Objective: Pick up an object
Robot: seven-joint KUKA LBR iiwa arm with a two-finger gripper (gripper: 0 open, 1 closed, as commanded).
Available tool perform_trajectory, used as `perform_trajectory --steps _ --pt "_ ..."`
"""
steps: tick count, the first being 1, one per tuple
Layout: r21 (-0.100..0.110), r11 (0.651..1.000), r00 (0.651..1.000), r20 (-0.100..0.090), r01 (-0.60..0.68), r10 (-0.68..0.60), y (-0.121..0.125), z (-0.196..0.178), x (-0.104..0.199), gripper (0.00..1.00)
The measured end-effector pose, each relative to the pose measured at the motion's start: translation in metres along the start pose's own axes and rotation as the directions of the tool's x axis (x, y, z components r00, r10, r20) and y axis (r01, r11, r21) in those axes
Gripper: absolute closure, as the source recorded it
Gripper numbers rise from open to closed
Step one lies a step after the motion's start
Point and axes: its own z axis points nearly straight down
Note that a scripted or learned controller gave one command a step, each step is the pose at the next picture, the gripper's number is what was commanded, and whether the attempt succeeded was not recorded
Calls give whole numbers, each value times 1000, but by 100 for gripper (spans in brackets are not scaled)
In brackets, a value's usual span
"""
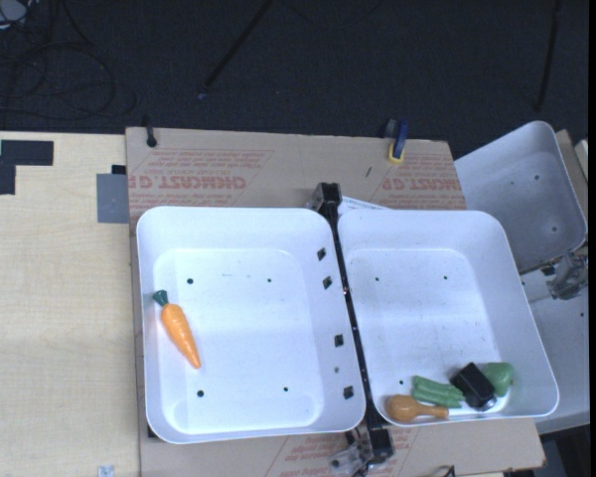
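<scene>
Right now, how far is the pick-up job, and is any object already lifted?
Nothing looks done yet. The carrot lies on the floor of the left bin. The green vegetable, the black object and the tan, pear-shaped piece sit together in the right bin's near corner. Nothing is in hand. The whole pick is left.

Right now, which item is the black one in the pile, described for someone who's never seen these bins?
Start at the right-hand shallow white bin and go to its near right corner, where several toys cluster. The small black block lies tilted among them, beside the green plastic vegetables and right of the tan pear-shaped toy. It is the only dark, angular piece.
</scene>
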Motion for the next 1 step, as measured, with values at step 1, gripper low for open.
perform_trajectory --steps 1 --pt "-11 1000 1000 4 1 -1 0 -62 -1 100"
